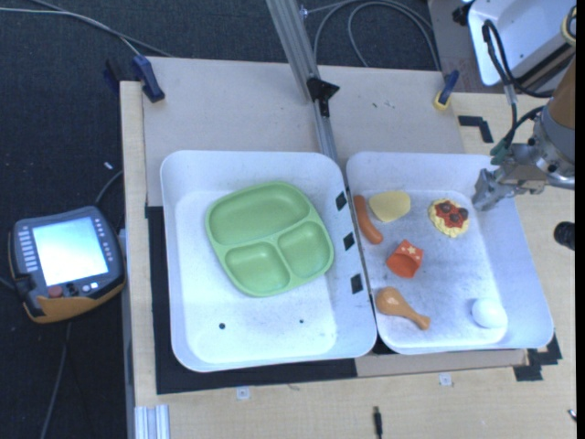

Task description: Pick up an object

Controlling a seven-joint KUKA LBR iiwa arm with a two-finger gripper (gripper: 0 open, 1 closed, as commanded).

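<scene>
Your gripper (486,190) hangs at the right bin's (512,245) upper-right edge; you cannot tell its state from here. The nearest object, the small pizza toy (449,218), lies just left and slightly below it in the frame.

Left bin (183,337) — divided plate (268,238) inside; right bin (526,273) — sausage (368,219), drumstick (400,306) and egg (488,313) inside, with gripper (486,193) at its far-right rim.

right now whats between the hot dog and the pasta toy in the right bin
In the camera view, the yellow cheese-like wedge lies between the hot dog and the pasta toy, close to the hot dog's upper end, with bare bin floor toward the pasta toy.
</scene>
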